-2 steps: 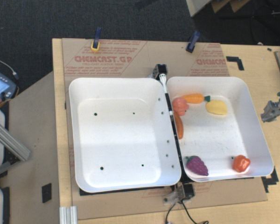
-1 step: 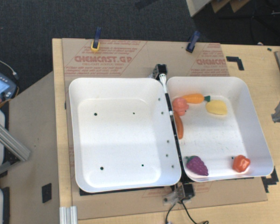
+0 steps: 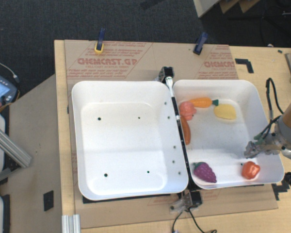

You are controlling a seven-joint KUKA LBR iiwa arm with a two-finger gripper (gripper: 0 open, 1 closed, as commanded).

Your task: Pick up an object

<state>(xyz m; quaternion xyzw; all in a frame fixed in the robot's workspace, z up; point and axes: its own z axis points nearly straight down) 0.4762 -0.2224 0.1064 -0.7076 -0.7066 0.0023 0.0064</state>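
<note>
Gripper (image 3: 253,150): low over right bin (image 3: 242,92), near-right side; finger state cannot be told
Red pepper (image 3: 250,170): just near of gripper

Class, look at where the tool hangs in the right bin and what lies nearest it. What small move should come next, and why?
Probably shift the tool a little toward the near rim and lower it over the red pepper. That pepper lies closest, just below the tool in this view, with bare bin floor around it, while the purple grapes sit farther left.

The right bin (image 3: 242,89) holds the toys, the end effector (image 3: 254,150) just above the tomato (image 3: 250,170).
</note>
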